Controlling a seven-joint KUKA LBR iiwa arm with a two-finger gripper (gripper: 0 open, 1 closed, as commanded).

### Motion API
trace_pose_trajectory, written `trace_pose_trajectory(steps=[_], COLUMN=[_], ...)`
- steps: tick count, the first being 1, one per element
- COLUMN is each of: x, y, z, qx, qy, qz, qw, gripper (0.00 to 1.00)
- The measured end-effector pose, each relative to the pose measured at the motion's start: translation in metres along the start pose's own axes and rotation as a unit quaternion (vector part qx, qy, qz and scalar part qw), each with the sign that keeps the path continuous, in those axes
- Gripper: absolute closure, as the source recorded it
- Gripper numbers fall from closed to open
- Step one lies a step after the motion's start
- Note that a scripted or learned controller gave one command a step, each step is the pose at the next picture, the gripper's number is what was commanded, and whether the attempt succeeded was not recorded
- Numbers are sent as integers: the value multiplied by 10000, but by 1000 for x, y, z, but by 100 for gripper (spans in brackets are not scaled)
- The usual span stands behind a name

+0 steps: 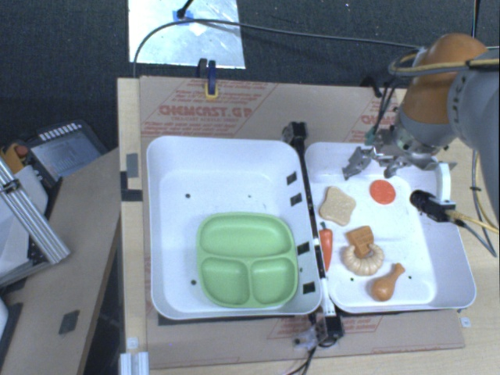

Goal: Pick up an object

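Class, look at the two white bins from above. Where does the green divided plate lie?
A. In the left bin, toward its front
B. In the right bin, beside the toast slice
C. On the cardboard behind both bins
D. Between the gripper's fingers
A. The green divided plate lies flat in the left bin, near its front edge, while the toast slice lies in the right bin.

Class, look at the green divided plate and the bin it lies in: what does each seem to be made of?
Green plate: probably plastic, with a smooth matte look, even colour and moulded rounded compartments. Left bin: probably plastic too, plain white with rounded corners and a soft sheen.
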State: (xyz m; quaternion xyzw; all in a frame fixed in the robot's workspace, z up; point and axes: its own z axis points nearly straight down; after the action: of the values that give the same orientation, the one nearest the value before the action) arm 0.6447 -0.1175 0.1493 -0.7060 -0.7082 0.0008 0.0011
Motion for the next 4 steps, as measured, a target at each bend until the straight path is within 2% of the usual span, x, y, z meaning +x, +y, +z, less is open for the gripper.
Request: trace_pose_trajectory(steps=[1,2,4], x=[0,0,4], y=[-3,-1,4], z=[42,28,-101], qx=[-5,-40,-58], qy=[-1,-8,-10], qz=[10,9,-12], qw=[10000,10000,10000], gripper=[0,100,100])
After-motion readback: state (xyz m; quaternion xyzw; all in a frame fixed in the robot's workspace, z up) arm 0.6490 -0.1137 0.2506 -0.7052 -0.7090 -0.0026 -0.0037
